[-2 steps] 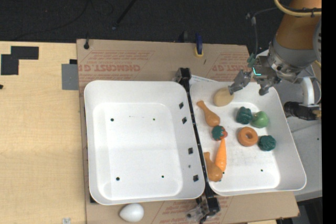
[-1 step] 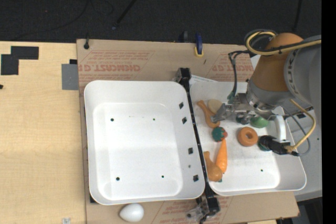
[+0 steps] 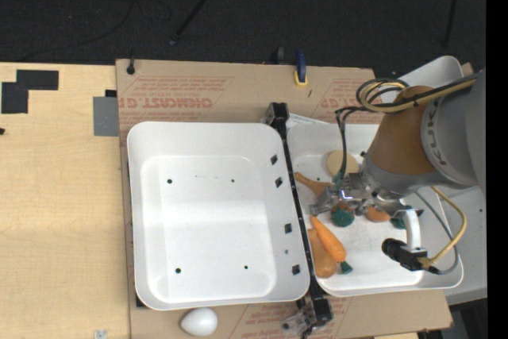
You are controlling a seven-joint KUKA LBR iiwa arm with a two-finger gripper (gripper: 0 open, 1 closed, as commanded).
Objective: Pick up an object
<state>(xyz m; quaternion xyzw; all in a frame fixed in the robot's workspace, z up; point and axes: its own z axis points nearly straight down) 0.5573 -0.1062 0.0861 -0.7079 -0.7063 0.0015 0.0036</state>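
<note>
My gripper (image 3: 341, 198) is down in the right bin (image 3: 373, 279), low over a cluster of toys. A small teal piece (image 3: 343, 216) lies right under it, touching or nearly touching. A thin orange carrot (image 3: 311, 183) lies just to its left, and a fatter orange carrot (image 3: 327, 242) with a green end lies in front, along the bin's left wall. A pale round object (image 3: 342, 163) rests behind the gripper. An orange bit (image 3: 378, 213) pokes out from under the wrist. The wrist hides what lies between the tips.
The left bin (image 3: 151, 171) sits beside the right one, a black divider rail (image 3: 290, 210) between them. A white egg-shaped object (image 3: 198, 321) lies outside the bins on the cardboard at the front. The arm (image 3: 413, 143) covers the right bin's back right.
</note>
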